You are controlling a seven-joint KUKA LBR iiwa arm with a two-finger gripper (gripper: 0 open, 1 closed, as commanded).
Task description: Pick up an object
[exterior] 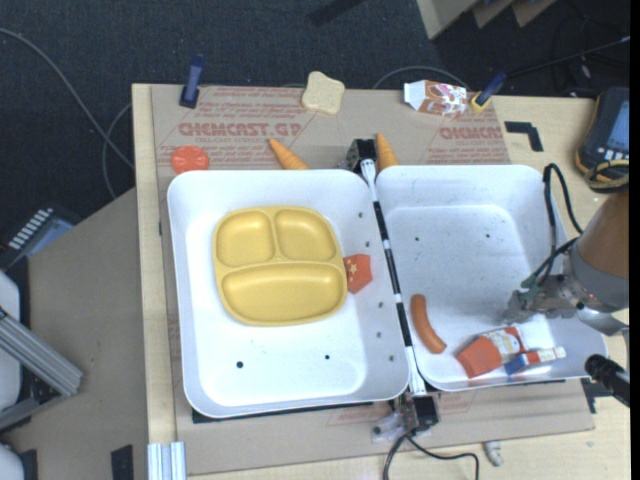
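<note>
Seemingly pincer [527,306] hovers above tube [505,352], aperture unclear.

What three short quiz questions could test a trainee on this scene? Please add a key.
1. True or false: the yellow divided plate lies in the right bin.
2. Which lies nearest the gripper? A) sausage B) tube C) bread slice
3. Fill in: the small red piece lies beside the plate in the ___ bin.

Key: 1 false; 2 B; 3 left.
</note>
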